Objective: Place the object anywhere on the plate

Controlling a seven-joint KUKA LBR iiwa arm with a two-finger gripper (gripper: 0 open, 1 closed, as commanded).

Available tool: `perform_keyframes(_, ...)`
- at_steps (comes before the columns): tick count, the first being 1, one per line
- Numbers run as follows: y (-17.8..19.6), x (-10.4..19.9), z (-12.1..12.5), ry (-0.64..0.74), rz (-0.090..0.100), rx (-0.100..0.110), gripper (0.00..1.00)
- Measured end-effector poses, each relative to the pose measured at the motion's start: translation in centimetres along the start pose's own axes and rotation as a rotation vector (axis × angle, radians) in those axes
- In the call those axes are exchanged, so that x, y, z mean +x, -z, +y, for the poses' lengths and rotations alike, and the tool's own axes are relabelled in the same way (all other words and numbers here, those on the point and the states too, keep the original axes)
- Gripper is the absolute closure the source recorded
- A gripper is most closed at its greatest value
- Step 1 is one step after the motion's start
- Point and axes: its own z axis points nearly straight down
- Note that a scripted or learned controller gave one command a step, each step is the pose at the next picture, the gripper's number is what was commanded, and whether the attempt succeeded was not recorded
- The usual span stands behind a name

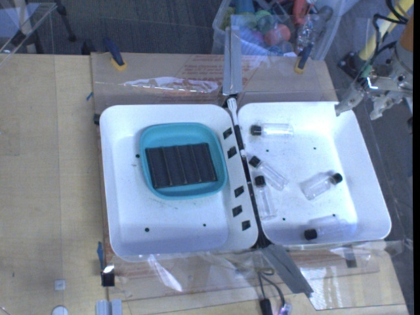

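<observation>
1. A teal plate (182, 160) with a dark ridged insert sits in the left bin (118, 195).
2. Several clear vials with black caps lie scattered in the right bin (367, 195); the clearest vial (320, 184) lies right of centre.
3. The gripper (387, 89) hovers beyond the right bin's far right corner, nothing visibly in it; whether it is parted cannot be told.
4. Risk: the smooth, round vials could roll or slip from a pinch.

This is a robotics lab: two white bins (367, 195) taped onto a plywood bench (39, 176), loose cables (269, 297) trailing at the front edge, and a clear tub of jumbled toys (279, 12) (bright plastic bits) behind.
</observation>
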Motion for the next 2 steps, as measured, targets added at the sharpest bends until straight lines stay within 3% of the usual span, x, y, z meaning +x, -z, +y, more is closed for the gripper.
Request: perform_keyframes(2, 0.31, -0.12, -0.05, -0.029, -0.001, -0.005, 0.0)
